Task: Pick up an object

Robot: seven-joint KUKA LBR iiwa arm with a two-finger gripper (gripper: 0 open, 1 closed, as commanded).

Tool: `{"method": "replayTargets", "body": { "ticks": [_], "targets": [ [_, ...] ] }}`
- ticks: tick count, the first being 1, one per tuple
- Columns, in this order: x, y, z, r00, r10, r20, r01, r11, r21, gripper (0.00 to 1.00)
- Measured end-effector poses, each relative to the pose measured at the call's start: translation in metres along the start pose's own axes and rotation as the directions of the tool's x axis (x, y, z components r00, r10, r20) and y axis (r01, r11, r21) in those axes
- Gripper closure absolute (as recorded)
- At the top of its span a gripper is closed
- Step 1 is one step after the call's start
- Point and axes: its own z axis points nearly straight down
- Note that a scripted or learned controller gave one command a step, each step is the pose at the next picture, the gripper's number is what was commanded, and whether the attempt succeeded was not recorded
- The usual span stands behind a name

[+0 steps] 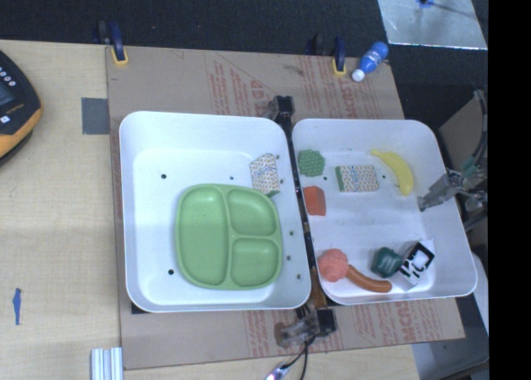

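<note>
The right bin (440, 142) holds several small items. A yellow banana (395, 171) lies at the back right, with a patterned sponge (358, 177) and a green round piece (311, 163) to its left. An orange-red block (314, 201) sits by the left wall. Along the front lie a pink ball (333, 264), an orange sausage shape (367, 280), a dark green object (386, 261) and a black-and-white item (417, 262). My gripper (433, 198) pokes in over the bin's right rim, just right of the banana, with nothing visibly in it.
The left bin (141, 204) bears a green divided plate (230, 237) and a small patterned packet (265, 173) at its back right. A blue-capped bottle (369, 61) lies behind the bins. At the far left edge sits a yellow and black device (12, 113).
</note>
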Motion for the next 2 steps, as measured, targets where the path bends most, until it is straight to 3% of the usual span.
{"method": "replayTargets", "body": {
  "ticks": [1,2],
  "targets": [
    [0.001,0.076,0.1,1.0,-0.001,0.001,0.001,1.0,0.001,0.0],
    [0.028,0.152,0.15,1.0,-0.001,0.0,0.001,1.0,0.0,0.0]
  ]
}}
